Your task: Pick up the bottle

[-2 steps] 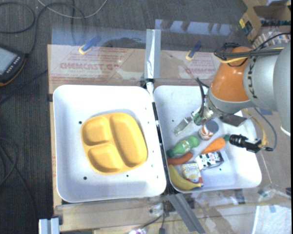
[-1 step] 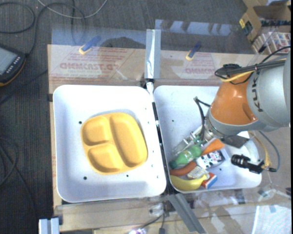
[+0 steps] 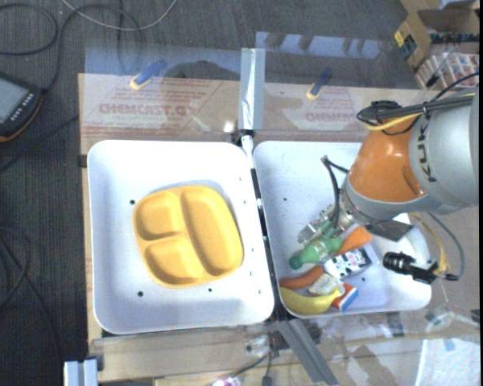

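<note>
Two white bins are sitting side by side on the table (image 3: 185, 107); the left bin (image 3: 113, 183) is carrying one yellow tray (image 3: 189, 233) with three compartments, lying near its middle; the right bin (image 3: 286, 175) is carrying a small heap of things crowded toward its near edge.

One green bottle (image 3: 315, 252) is lying on its side in that heap, slanting, with its cap end pointing toward the wall between the two bins; one orange carrot (image 3: 356, 237) is lying just beside the bottle's other end; one small dark packet (image 3: 350, 261) is lying below the carrot, close against the bottle; one red-orange curved thing (image 3: 302, 280) is lying under the bottle, and what it is cannot be told; one yellow banana (image 3: 310, 300) is curving along the bin's near edge, touching that red-orange thing.

The arm (image 3: 386, 171) is reaching in from the right and hanging over the right bin; the gripper (image 3: 320, 227) is sitting low in the bin, right at the bottle's upper end; whether the gripper is apart, together or clamped on the bottle cannot be told, as the wrist is hiding much of it.

Two blue clips (image 3: 147, 72) are lying on the table's far side, one behind each bin.
</note>
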Motion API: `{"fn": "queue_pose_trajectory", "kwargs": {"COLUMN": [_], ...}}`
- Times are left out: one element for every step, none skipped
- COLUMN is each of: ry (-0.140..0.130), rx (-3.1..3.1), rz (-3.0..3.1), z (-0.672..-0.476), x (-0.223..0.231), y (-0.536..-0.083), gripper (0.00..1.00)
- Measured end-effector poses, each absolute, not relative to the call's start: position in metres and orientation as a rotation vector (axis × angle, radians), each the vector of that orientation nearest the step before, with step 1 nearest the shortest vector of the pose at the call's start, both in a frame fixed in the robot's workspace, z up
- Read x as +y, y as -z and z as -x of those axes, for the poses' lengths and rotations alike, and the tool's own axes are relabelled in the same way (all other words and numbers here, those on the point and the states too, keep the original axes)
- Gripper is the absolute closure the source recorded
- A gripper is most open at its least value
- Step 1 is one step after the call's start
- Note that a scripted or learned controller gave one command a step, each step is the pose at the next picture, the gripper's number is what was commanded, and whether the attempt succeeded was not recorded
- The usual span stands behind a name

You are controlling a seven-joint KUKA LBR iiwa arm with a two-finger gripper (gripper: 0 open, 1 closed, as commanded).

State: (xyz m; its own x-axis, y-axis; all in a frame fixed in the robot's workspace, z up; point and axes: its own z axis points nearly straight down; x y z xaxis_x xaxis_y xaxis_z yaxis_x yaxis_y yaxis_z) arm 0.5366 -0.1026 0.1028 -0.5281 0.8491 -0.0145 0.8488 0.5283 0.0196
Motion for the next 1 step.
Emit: {"fn": "queue_pose_trajectory", "kwargs": {"ry": [0.001], "rx": [2.705], "rz": [-1.592], "z": [-0.5397], "x": [-0.0628], "y": [-0.2419], "gripper": [1.00]}}
